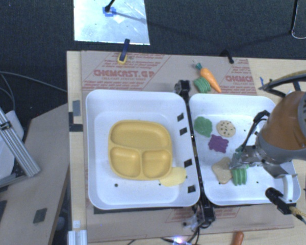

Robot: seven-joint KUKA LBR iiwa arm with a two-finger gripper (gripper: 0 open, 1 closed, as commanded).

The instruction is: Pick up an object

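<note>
The right bin [255, 106] holds several toy foods: a green leafy piece [203, 126], a round cookie [225, 128], a purple piece [218, 144], a tan piece [222, 171] and a green ribbed piece [239, 176]. My gripper [238, 163] is low in this bin, its tip right above the green ribbed piece and beside the tan piece. The wrist hides the fingertips.
The left bin [99, 103] carries a yellow divided tray [139, 149] with a pale yellow piece [173, 176] at its lower right corner. A toy carrot [210, 77] and a green piece [202, 85] lie on the cardboard behind the bins. The arm's grey and orange body [290, 131] covers the right bin's right side.
</note>
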